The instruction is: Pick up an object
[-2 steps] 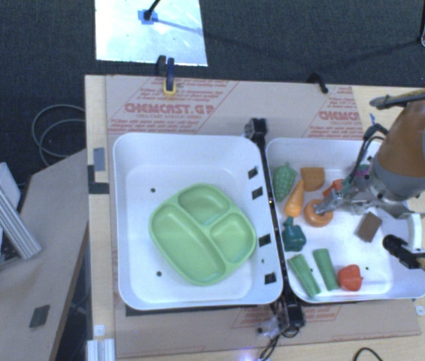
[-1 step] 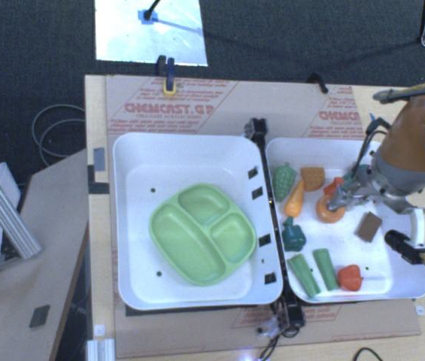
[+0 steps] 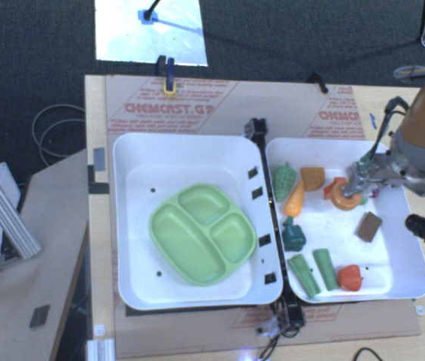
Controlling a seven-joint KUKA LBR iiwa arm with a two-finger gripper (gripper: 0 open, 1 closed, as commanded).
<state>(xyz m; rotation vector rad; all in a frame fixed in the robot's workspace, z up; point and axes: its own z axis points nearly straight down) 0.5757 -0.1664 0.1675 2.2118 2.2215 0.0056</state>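
Dark carpet floor around a plywood bench (image 3: pixel 220 100) with red CHEMCAST print; two glossy shallow white bins sit side by side on it. Left bin (image 3: pixel 141 156) holds a pale green three-compartment plastic plate (image 3: pixel 201 233), matte, rounded-triangle outline. Right bin (image 3: pixel 415 277) holds small toy food: bumpy green piece (image 3: pixel 283 177), orange carrot-like cone (image 3: pixel 295 197), tan-orange block (image 3: pixel 312 177), dark teal lump (image 3: pixel 293 236), two flat green sticks (image 3: pixel 314 270), red tomato-like piece (image 3: pixel 350 277), brown flat square (image 3: pixel 368 226). Gripper (image 3: pixel 356 187) sits low over the right bin's upper middle, directly at an orange ring-shaped toy (image 3: pixel 341 198) with a red piece touching its left side. Contact with the ring looks likely, but finger opening is hidden by the metal wrist hardware, so can't tell open or closed, or whether anything is gripped.
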